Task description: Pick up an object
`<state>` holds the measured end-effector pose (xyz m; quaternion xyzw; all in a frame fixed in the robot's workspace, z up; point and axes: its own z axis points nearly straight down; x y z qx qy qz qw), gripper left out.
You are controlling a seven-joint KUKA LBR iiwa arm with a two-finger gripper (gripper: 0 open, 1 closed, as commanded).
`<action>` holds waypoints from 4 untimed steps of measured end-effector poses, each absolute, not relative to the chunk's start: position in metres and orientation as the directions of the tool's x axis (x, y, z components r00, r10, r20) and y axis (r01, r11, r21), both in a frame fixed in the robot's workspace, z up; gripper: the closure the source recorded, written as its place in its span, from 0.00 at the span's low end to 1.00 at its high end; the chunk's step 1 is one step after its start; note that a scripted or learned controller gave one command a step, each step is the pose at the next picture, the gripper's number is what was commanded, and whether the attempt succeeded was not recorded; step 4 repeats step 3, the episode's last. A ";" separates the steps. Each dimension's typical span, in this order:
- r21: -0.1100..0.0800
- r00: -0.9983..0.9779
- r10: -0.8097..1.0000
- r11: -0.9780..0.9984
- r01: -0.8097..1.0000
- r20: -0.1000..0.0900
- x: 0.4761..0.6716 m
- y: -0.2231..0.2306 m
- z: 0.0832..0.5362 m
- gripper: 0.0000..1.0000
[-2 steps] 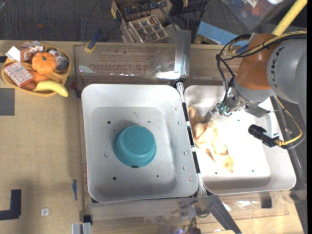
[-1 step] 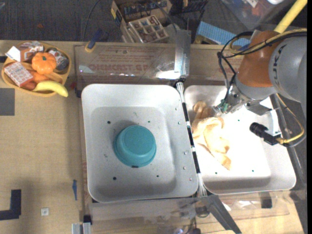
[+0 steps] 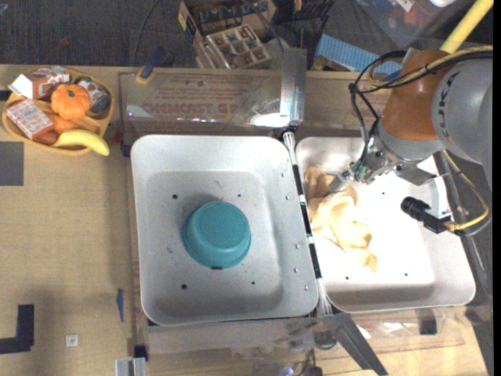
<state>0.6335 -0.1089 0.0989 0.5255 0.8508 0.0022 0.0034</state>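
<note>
From above, the gripper [image 3: 350, 176] hangs low in the right bin [image 3: 450, 284], just over the upper edge of a pale crumpled cloth [image 3: 342, 222]; its grip cannot be told. A teal bowl [image 3: 218, 234] sits in the left bin [image 3: 156, 171]

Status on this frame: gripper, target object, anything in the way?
Gripper low over right bin, beside pale crumpled object. Nothing seen gripped. Teal bowl upside down in left bin.

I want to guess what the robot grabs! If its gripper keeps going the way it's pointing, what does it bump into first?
Probably the pale yellow cloth crumpled in the right bin. The gripper points down-left toward it, though its height is hard to judge.
</note>
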 end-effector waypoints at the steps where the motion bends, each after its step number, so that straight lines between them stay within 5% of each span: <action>1: 0.012 -0.449 0.894 0.449 0.893 -0.009 0.614 -0.103 0.090 0.00; 2: 0.014 -0.447 0.894 0.447 0.894 -0.006 0.616 -0.103 0.098 1.00; 3: 0.003 -0.652 0.758 0.652 0.758 -0.004 0.669 -0.050 0.183 1.00; 4: 0.003 -0.652 0.758 0.652 0.758 -0.004 0.669 -0.050 0.183 1.00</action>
